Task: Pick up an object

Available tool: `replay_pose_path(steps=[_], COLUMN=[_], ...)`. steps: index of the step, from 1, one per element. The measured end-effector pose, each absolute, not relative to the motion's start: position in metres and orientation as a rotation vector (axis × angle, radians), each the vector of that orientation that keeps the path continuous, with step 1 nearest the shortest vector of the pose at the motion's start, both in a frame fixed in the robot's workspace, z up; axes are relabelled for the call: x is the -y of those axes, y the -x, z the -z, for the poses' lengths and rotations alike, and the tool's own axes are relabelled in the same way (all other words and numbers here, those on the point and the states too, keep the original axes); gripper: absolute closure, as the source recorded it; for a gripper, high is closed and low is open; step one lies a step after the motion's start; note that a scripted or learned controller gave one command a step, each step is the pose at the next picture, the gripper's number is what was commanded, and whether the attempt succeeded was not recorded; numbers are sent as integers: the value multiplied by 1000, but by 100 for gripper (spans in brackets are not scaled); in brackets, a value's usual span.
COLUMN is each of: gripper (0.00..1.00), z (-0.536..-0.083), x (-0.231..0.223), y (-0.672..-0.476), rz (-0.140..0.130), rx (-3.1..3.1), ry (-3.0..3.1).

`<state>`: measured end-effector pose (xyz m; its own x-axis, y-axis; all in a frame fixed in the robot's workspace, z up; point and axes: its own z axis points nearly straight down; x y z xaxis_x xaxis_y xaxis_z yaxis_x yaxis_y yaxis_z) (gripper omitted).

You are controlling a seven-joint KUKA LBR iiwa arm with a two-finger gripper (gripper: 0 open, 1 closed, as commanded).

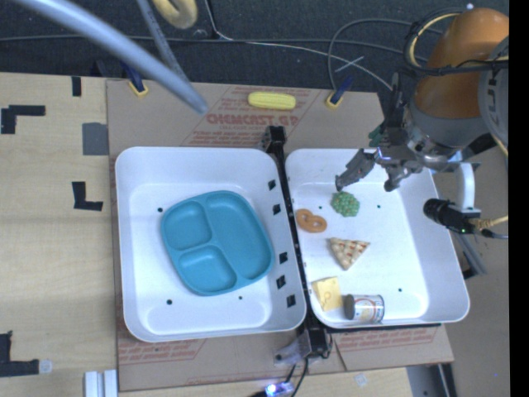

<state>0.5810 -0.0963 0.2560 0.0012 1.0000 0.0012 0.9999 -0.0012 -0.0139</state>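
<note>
Spanning brown cardboard (165, 114), two white bins (136, 222), end effector (368, 178) spread wide, released, above broccoli (345, 204)

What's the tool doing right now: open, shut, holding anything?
Tool: open, fingers spread, holding nothing; it hangs over the right bin, just above the green broccoli piece.

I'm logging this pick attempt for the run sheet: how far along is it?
Done: the gripper has reached the right bin, fingers spread just above the green broccoli-like piece. In hand: nothing sits between the fingers. Left: closing on an object and lifting it; the pretzel, pizza slice, yellow cheese wedge and small can all lie in the bin.
</note>
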Motion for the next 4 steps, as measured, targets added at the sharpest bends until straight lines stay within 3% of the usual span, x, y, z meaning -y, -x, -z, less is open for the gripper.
replay_pose_path(steps=[1,4], gripper=[0,0], z=[-263,-99], x=[96,97], y=[-583,-570], rz=[-2,-8], rx=[2222,2219], ry=[2219,2217])
